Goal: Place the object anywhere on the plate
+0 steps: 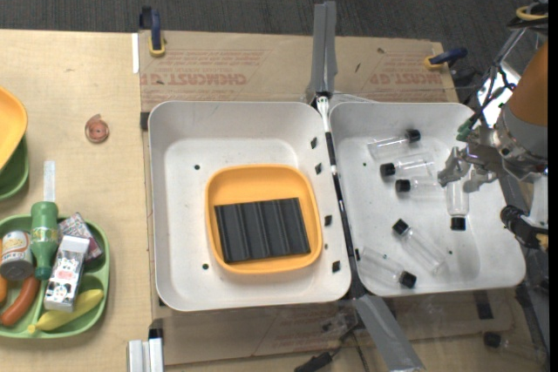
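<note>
- The orange plate (261, 187) sits in the middle of the left bin (174, 213); a dark ribbed rectangular pad (261, 229) lies flat on it, covering most of its floor.
- The right bin (366, 257) holds several clear vials with black caps, scattered and well apart from the plate; one (397, 144) lies near the bin's far side, another (403, 166) lies just below it, one more (417, 244) lies slantwise lower down, and another (388, 267) lies near the near-left corner.
- The gripper (460, 174) hangs over the right side of the right bin, at the end of the arm (527, 113) that comes in from the right; a clear vial (457, 205) stands upright directly beneath it, black cap at the bottom; its top end seems to sit between the fingers, so the gripper looks closed on it, though the metal parts crowd together there and the grip is hard to read exactly.
- That vial is over the right bin, not the plate; the divider (324, 57) between the bins lies between it and the plate.
- Off to the left on the wooden bench (78, 57), a green tray (87, 309) carries toy food and a green bottle (44, 235); a small pink round thing (97, 130) lies alone on the wood; blue clamps (150, 29) pin brown cardboard (227, 70) at the far edge.
</note>
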You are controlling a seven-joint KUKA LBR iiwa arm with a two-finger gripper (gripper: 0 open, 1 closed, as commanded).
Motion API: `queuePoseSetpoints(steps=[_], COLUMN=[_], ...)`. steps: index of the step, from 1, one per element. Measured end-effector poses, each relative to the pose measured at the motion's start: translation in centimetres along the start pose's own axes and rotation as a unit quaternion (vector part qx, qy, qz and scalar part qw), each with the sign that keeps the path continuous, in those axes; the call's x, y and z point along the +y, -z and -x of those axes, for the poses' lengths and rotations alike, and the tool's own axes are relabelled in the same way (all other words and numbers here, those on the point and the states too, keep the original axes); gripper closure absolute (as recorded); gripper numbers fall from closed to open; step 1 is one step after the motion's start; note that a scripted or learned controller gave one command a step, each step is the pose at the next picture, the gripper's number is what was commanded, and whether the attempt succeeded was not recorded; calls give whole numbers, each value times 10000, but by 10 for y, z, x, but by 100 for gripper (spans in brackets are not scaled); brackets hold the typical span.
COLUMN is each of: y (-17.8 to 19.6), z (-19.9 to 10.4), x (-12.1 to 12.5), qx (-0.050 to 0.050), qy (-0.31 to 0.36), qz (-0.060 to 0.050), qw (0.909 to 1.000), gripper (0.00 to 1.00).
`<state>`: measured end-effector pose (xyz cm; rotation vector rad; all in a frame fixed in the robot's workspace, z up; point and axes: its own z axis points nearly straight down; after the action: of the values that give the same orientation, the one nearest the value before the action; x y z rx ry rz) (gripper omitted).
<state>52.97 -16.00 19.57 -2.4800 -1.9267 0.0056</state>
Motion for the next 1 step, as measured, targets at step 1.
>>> queuePoseSetpoints(steps=[1], y=[49], z=[0], x=[14], qx=[-2], qy=[1345], qz=[11], qw=[9909], gripper=[100])
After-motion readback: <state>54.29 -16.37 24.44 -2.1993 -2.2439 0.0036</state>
